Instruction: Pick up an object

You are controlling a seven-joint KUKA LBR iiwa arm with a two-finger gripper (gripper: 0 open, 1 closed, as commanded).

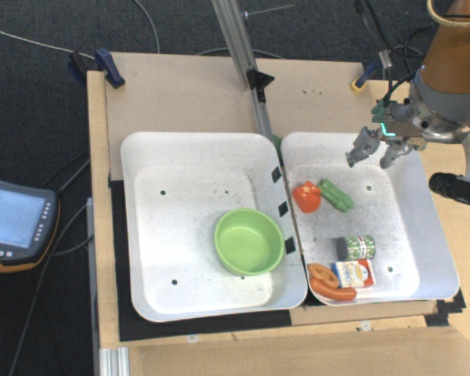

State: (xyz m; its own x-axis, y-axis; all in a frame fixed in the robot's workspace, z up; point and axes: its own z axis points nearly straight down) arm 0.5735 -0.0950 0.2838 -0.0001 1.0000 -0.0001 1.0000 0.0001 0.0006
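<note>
**Robot arm above two white bins, nothing in its gripper**

A bench (188, 84) seen from above carries two shallow white bins side by side. The left bin (180, 186) holds a lime-green bowl (249, 242), upright, near its lower right corner. The right bin (411, 210) holds several small objects. The arm (453, 61), grey with an orange band, enters from the right and is cut off by the frame's top and right edges. Its gripper (374, 153) hangs over the upper part of the right bin, its two fingers spread apart with nothing between them. Below and left of it lie a red tomato-like toy (306, 197) and a green vegetable (337, 195), just beside each other. Farther down sit a small green-labelled can (359, 247), a carton (352, 273) whose print is too small to read, and a red sausage-like piece (329, 286) at the bin's lower rim. A handheld screen (16, 224) is cut off at the left edge.
</note>
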